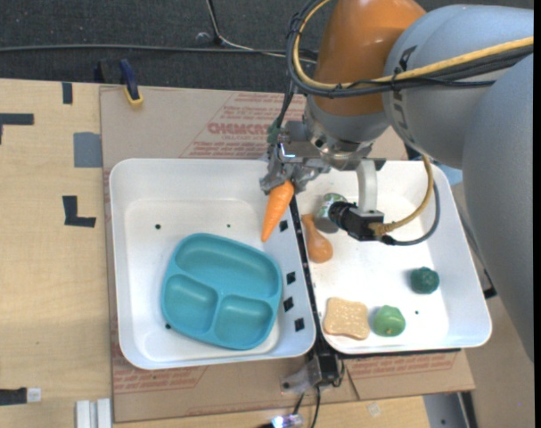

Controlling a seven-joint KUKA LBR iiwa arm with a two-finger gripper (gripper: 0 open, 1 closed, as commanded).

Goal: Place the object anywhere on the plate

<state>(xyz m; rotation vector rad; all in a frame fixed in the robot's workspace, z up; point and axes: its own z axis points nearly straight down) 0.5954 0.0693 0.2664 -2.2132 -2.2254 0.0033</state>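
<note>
The blue plate point(221, 291) lies in the left bin point(127, 239) with nothing on it, and just up and to its right the pincer point(281, 178) is clenched on the thick end of the carrot point(276, 209), which hangs tip-down over that bin's right edge, so I judge the carrying step is in hand; the next move calls for a short travel left and toward the camera, then a lowering and release over the plate. The right bin point(457, 266) keeps a toast point(346, 317), two green pieces point(389, 320) and an orange piece point(316, 242). Both bins sit on cardboard point(199, 132) on a pale wooden tabletop point(38, 239), with a dark floor point(118, 16) and cables behind.
</note>
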